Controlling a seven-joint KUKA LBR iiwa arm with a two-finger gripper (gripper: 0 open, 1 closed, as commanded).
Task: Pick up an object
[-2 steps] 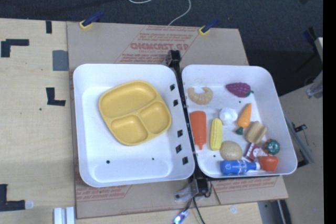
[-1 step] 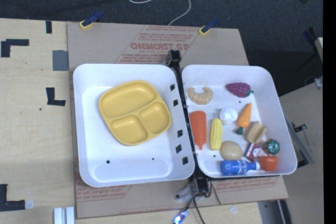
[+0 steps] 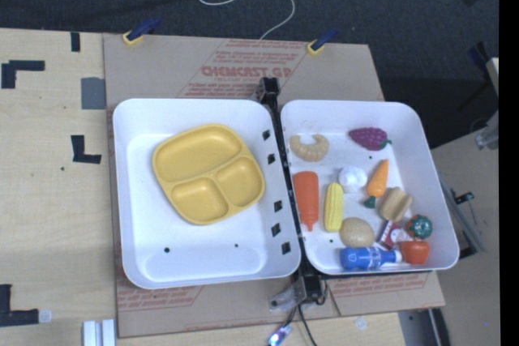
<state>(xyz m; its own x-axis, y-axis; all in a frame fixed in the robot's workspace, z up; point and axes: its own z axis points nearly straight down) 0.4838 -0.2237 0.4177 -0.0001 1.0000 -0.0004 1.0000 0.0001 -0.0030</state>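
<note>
Above the bench, 2 white bins are sitting side by side, and I am looking for 1 thing to lift. The right bin (image 3: 422, 134) is holding all the toy food; the left bin (image 3: 130, 174) is carrying a yellow divided plate (image 3: 209, 173).

I am reaching in from the right, so the right bin is lying nearer to me, with the plate beyond the wall between the bins. How my hand is set, apart or together, I cannot tell.

The big carrot (image 3: 306, 198) is lying just beside that wall, its long axis running from the far side toward the near side of the bin. The corn cob (image 3: 333, 207) is lying parallel, just beside it. I am judging that a grip across either 1 means closing left to right, with little room between them.

The grapes (image 3: 369, 138) are sitting apart near the far edge, probably the freer pick. The near right corner is crowding a blue bottle (image 3: 369, 258), a potato (image 3: 356, 232) and a tomato (image 3: 415, 253) together.
</note>
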